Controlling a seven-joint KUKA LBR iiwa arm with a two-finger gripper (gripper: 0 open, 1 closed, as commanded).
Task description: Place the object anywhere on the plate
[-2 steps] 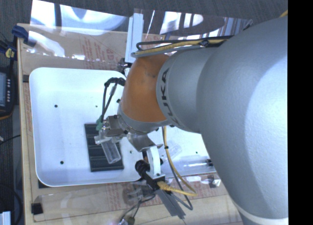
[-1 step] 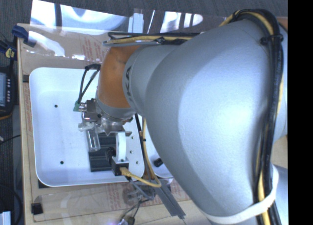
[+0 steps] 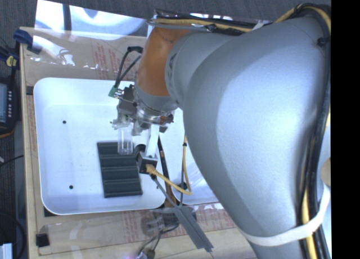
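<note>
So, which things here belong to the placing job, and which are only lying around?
Belonging to the job:
- gripper
- dark ridged plate
- left white bin

Lying about:
- yellow cable
- metal bracket on the bench edge
- blue clamp

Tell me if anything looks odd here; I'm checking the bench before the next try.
Nothing looks spilled or broken. The dark ribbed plate lies flat in the left bin, slightly skewed to the bin's edges. The pincer hangs at the plate's top edge. Loose yellow and black cables dangle over the bin's right rim.
</note>
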